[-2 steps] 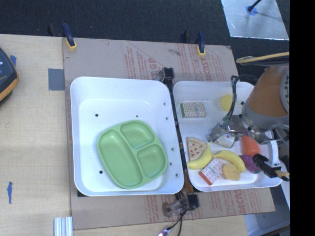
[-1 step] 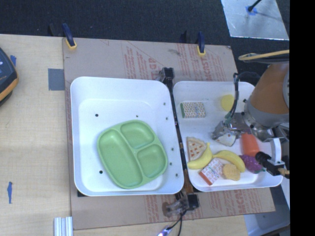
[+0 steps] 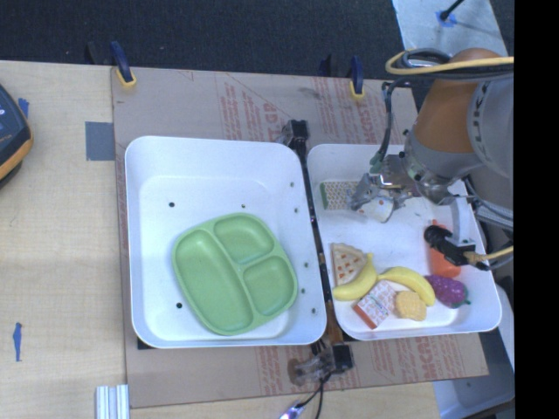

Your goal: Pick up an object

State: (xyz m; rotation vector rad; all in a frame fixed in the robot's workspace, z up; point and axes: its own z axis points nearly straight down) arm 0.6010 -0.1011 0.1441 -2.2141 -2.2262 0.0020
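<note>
1. the gripper (image 3: 381,197) hangs low over the right bin (image 3: 397,157), near its back edge. i think it is there because all the toys to pick from are in that bin.
2. i cannot tell if the gripper is open or closed, or if it has hold of anything. the view from above does not show that part.
3. the closest toy is a green block (image 3: 336,194). it lies just beside the gripper, near the bin's back left corner. i think this is the one it is going for.
4. the other toys lie bunched along the front edge: a red wedge (image 3: 347,262), a banana (image 3: 358,286), a second banana (image 3: 410,279), a red and white packet (image 3: 376,304), a yellow lump (image 3: 410,305) and a purple toy (image 3: 448,291).
5. an orange toy (image 3: 438,258) sits by the right edge.
6. the bunched toys touch each other, so i think grabbing just one would be hard.
7. the left bin (image 3: 175,173) holds a green plate (image 3: 234,273), lying flat near its front edge.
</note>
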